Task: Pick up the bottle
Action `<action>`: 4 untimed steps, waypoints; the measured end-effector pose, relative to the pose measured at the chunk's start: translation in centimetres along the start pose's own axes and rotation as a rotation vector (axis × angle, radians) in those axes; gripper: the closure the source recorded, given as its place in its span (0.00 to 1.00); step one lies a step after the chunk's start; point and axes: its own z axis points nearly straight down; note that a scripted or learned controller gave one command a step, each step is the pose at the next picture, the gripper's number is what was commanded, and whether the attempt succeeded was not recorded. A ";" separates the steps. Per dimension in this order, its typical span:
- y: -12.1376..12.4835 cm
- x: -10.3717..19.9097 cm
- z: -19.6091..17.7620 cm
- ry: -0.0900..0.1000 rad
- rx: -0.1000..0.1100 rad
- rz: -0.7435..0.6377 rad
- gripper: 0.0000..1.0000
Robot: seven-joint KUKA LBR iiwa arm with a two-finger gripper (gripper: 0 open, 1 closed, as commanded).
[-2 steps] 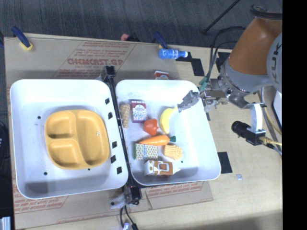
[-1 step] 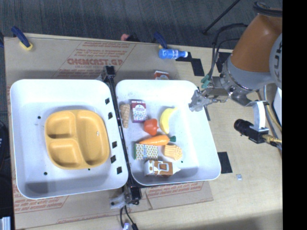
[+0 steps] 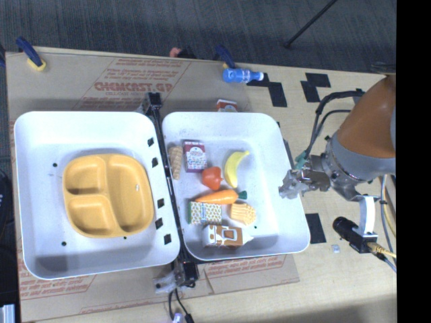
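Note:
A small blue bottle point(image 3: 237, 76) with a pale neck lies on its side on the bench, beyond the far edge of the right bin point(image 3: 269, 130) and outside both bins. My gripper point(image 3: 291, 184) hangs over the right rim of the right bin, about halfway along it. It is far from the bottle and nothing shows in its grasp. The grey arm with its orange band point(image 3: 367, 123) reaches in from the right.
The right bin holds a red box point(image 3: 194, 155), banana point(image 3: 234, 167), red fruit point(image 3: 211, 177), carrot point(image 3: 217, 196), patterned packet point(image 3: 205, 212), small carton point(image 3: 224, 235) and other toy food. A yellow divided plate point(image 3: 108, 194) lies in the left bin point(image 3: 34, 180). Blue clamps point(image 3: 30, 54) grip the bench's far edge.

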 end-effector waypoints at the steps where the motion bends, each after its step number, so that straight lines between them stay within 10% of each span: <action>1: 0.0 0.4 -0.2 -0.001 -0.003 0.029 1.00; 4: -0.1 0.9 -2.9 0.001 0.000 0.258 1.00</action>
